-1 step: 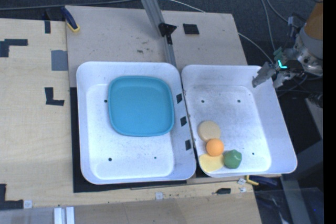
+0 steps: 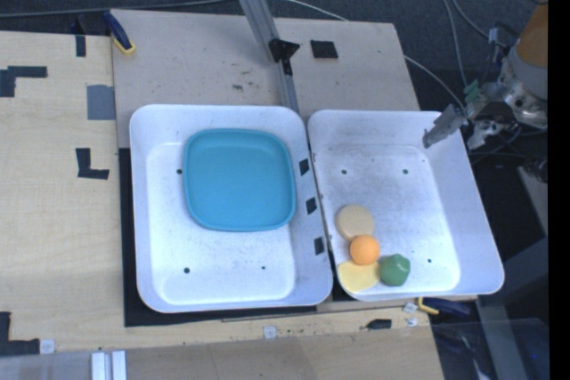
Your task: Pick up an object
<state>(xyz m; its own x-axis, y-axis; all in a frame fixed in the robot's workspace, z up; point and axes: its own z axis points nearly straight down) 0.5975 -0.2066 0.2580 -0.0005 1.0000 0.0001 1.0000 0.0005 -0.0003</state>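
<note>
Hanging over the far right rim of the right bin point(image 2: 463, 191), the gripper point(image 2: 443, 127) points a grey finger down and to the left, toward the bin's floor; whether the fingers are apart or together I cannot tell, since they read as one dark sliver at this slant, and nothing is seen between them. From there the arm point(image 2: 525, 71) runs back off to the right, so it sits at the bin's edge, well apart from anything to grasp. The candidates lie clustered in the near left corner of that same bin: a beige disc point(image 2: 355, 221), an orange ball point(image 2: 363, 250) touching it, a pale yellow piece point(image 2: 354, 278) just below the ball, and a green object point(image 2: 394, 270) beside both. Packed against the wall and each other, they leave little room for fingers, so I judge a grasp there to be awkward, with the green one the most exposed. The left bin point(image 2: 151, 191) holds a blue plate point(image 2: 239, 179) lying flat in its middle. Both bins rest on the wooden bench point(image 2: 53, 191).
</note>
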